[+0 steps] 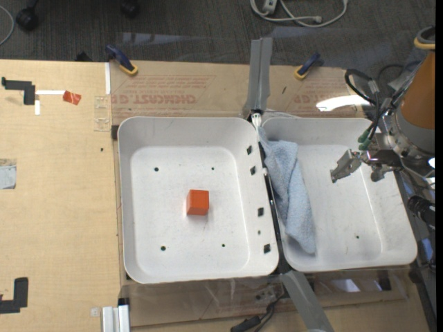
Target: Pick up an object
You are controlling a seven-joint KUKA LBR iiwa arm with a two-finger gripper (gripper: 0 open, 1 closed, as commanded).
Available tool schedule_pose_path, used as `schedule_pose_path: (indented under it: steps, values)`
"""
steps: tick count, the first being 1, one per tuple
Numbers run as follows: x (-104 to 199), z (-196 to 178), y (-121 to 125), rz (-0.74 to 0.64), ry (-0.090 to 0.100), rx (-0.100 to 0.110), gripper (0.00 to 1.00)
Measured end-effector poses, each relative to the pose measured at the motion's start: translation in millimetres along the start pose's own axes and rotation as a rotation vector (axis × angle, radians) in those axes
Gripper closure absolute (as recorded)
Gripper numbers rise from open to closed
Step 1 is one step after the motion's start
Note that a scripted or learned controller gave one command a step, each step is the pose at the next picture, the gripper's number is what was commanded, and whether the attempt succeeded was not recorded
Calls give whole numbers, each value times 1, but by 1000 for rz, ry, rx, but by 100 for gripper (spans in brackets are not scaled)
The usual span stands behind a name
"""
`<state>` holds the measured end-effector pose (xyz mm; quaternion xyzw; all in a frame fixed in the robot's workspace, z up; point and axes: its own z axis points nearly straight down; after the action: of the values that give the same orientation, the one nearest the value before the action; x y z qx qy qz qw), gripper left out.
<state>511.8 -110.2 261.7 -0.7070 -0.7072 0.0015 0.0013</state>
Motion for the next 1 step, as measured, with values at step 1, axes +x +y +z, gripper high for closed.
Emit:
schedule_pose_path:
  steps: [1]
  values:
    - [0,160,-14,-234,1,0,0]
